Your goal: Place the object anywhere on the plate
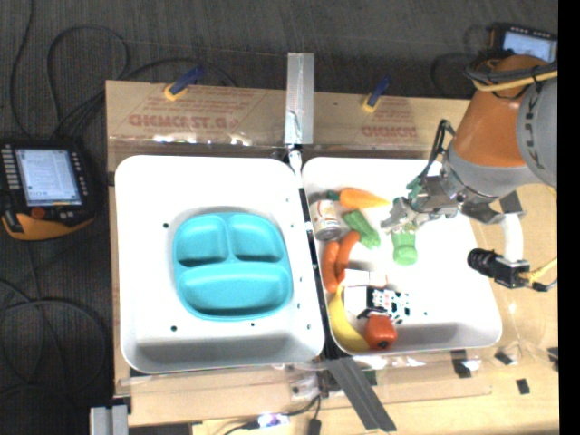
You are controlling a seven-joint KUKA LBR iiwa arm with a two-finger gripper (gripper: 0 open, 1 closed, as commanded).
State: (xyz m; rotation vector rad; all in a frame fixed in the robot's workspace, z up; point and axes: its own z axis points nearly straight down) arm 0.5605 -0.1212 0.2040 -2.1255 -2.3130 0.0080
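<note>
Plate (234, 265) lies far left of your claw (405, 214), in the other bin; a green bottle (404, 246) hangs just below it, grip uncertain.

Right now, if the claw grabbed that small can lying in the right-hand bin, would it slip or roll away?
Probably it could roll: the can looks round and lies on its side. Its glossy surface may be slippery under the gripper. The carrot and the bin wall close beside it would likely stop it soon.
</note>
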